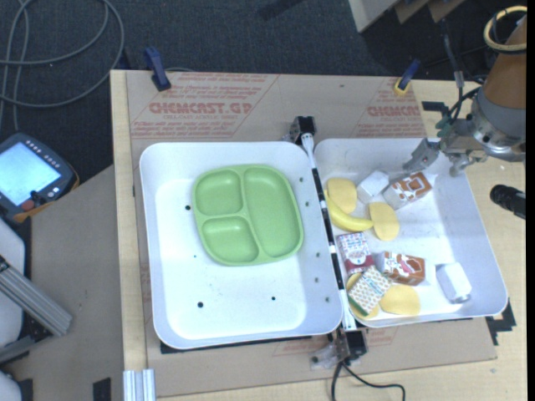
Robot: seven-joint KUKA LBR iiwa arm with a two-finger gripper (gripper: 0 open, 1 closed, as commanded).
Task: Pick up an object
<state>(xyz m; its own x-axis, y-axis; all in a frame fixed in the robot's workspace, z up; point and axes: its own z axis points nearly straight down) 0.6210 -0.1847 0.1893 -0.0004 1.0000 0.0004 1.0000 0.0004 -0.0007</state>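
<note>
My gripper (439,159) hangs over the far side of the right bin (481,224), its two fingers spread open with nothing between them. One fingertip (420,155) sits just above a brown-and-white carton (410,188) that lies on the bin floor. A white block (372,184) rests left of that carton. Further left lie a banana (343,207) and a yellow piece (384,221).
Near the right bin's front lie a red-and-white packet (354,251), an orange-brown packet (404,266), a checkered packet (368,289), a yellow fruit (399,301) and a white cylinder (454,281). The left bin (167,249) holds a green divided plate (248,214).
</note>
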